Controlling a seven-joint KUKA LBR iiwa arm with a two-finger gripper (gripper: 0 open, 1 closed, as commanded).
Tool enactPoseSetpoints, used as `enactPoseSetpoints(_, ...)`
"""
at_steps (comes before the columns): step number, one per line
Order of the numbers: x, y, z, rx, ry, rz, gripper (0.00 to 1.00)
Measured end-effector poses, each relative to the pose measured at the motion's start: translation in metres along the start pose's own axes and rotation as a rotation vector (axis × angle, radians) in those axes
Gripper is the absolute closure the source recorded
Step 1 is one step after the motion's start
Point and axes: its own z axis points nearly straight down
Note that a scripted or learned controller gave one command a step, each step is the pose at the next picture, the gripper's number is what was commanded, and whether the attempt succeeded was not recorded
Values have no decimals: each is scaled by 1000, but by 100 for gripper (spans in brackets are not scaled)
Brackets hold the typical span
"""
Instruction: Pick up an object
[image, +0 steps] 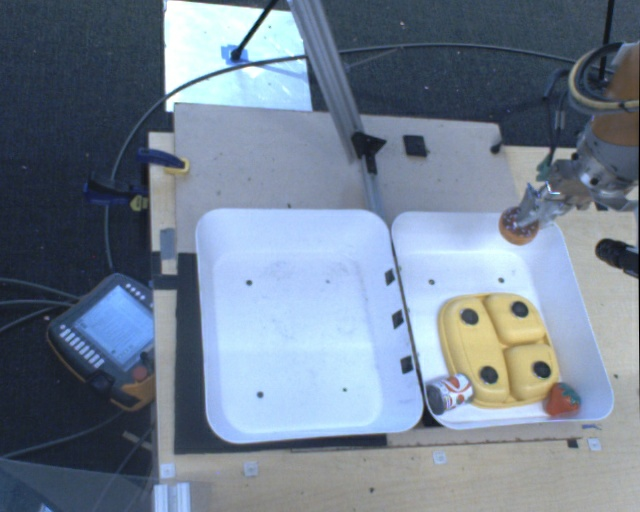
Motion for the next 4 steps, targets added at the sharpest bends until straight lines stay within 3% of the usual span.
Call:
enactPoseSetpoints(1,0,2,-29,1,0,0,100)
enactPoseSetpoints(2,62,-1,-32,4,1,-2,100)
enactPoseSetpoints(4,158,5,-11,5,3,-3,100)
